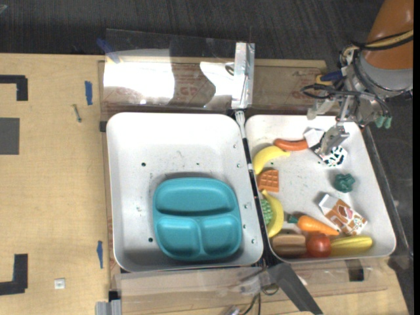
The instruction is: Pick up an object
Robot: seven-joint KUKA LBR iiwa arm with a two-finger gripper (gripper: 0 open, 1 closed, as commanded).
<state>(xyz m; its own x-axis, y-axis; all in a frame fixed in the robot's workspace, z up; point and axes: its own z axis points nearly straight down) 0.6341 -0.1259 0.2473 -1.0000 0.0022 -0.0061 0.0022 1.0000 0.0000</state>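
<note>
The right bin [380,195] holds several toy foods. My gripper [335,140] hangs over its back right part, just above a white piece with dark spots [336,156]. An orange carrot [289,144] lies to the gripper's left, with a yellow banana [267,158] and a waffle [269,180] beyond it. A small teal piece [344,182] sits just in front of the spotted piece. Nothing shows as lifted from the bin.
Along the right bin's front lie a small printed carton [343,216], an orange piece [315,226], a red tomato [318,243], a yellow piece [352,243] and a brown roll [289,243]. The left bin [131,149] holds a teal divided plate [197,218].
</note>
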